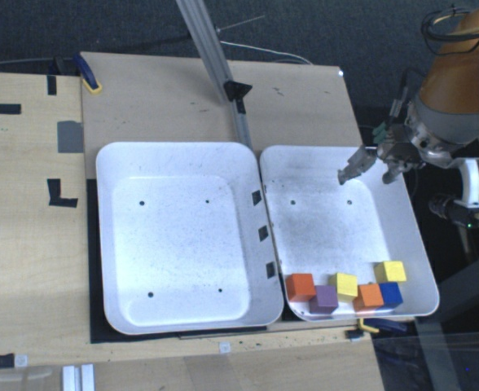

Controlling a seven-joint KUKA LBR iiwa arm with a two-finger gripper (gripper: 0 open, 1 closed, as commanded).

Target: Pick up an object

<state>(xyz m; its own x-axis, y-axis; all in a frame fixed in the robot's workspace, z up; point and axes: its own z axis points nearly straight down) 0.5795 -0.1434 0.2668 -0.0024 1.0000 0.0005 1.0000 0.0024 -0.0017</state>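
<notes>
Lying clustered at the right white plastic bin's point(402, 218) near wall, small rigid-looking coloured blocks point(345, 287) (probably light) suit pinching across flat sides; the claw point(371, 164), spread unclear, hovers above its far end.

One camera is fixed above the bench point(174, 80), looking down at a slant; it stands far enough off to take in both white bins whole, the left bin point(109, 218) and the right bin point(402, 218) side by side; the bench's near edge runs along the bottom, its far edge near the top; the arm point(447, 88) enters from the right.
</notes>
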